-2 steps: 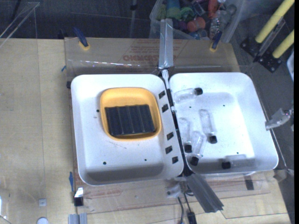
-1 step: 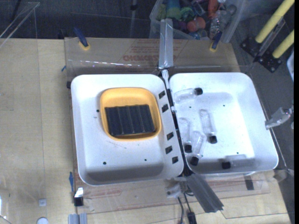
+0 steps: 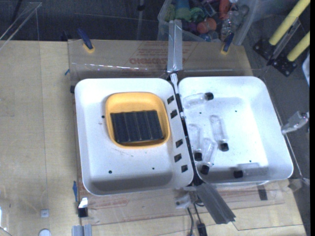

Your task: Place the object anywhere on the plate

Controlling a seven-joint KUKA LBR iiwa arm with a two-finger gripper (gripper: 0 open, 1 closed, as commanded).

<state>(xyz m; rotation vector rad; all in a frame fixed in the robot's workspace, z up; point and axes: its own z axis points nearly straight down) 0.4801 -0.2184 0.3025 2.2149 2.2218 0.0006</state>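
Surface (image 3: 34, 132): pale wood, carrying two white bins side by side.

Left bin (image 3: 91, 146): holds the yellow plate (image 3: 134, 98), which sits flat and slightly toward the far side.

Right bin (image 3: 268, 117): holds a scatter of clear vials (image 3: 216, 126) with small black caps (image 3: 223, 145), mostly near the divider.

Dark ribbed block (image 3: 137, 126): I take this as the task's thing. It lies flat inside the plate, covering most of its floor, with its ribs running front to back. Judged from how it lies, the placing looks done already.

Handling, my estimate: the block looks stiff and flat, probably moderate in weight, and not fragile. The ribs should give the jaws some bite. If I had to lift it again, I would close across the shorter span, at the middle of the near and far edges. The plate's raised rim crowds those edges, so a steep approach is needed.

If a vial is meant instead, it looks light, smooth and prone to rolling. I would grip across the body, not the cap.

Jaws: I cannot tell their state.
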